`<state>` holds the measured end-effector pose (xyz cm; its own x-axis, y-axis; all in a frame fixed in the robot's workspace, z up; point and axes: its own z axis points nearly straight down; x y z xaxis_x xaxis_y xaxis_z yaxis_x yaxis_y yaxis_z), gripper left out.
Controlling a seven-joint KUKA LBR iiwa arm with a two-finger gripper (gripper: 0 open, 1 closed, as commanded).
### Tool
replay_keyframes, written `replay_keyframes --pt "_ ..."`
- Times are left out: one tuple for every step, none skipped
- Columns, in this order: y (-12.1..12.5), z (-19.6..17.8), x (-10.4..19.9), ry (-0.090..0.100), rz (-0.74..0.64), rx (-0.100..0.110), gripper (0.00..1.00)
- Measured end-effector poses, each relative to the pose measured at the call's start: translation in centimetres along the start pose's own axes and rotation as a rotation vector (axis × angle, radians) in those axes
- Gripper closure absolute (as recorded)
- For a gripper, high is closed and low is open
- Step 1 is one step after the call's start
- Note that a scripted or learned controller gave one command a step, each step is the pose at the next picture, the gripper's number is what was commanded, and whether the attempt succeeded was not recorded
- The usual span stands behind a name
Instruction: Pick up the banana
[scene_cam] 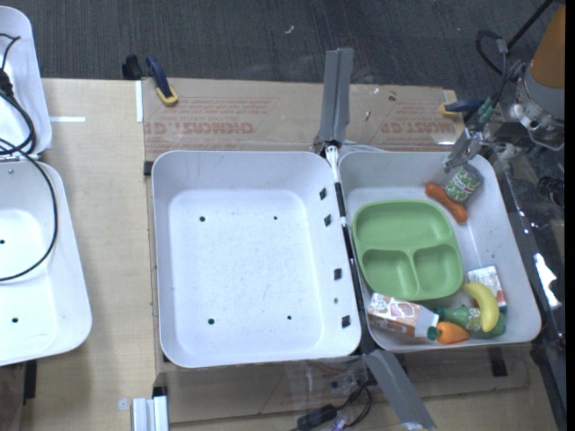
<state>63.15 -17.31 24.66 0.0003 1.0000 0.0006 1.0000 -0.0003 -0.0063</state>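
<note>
Approach step judged in hand; banana (485, 304) not yet reached. Left bin (171, 241) seen bare. Right bin (521, 268) holds green tray (409, 250); banana lies just right of tray, by carton (402, 315). Gripper (467, 151) hangs beyond tray's far right corner, over small packet (464, 183); finger state not discernible. Next move: travel toward banana required.

Banana (485, 304) in right bin (514, 241) near corner, beside green tray (409, 250); pincer (467, 151) at far edge.

Dark grey carpet floor (225, 16) beyond a pale wooden bench (108, 115).
</note>
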Motion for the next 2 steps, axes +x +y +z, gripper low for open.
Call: replay_keyframes --pt "-4.8 3.4 0.6 0.0 0.112 0.001 0.0" --pt "-11.6 9.5 -2.2 0.001 0.246 0.002 0.0"
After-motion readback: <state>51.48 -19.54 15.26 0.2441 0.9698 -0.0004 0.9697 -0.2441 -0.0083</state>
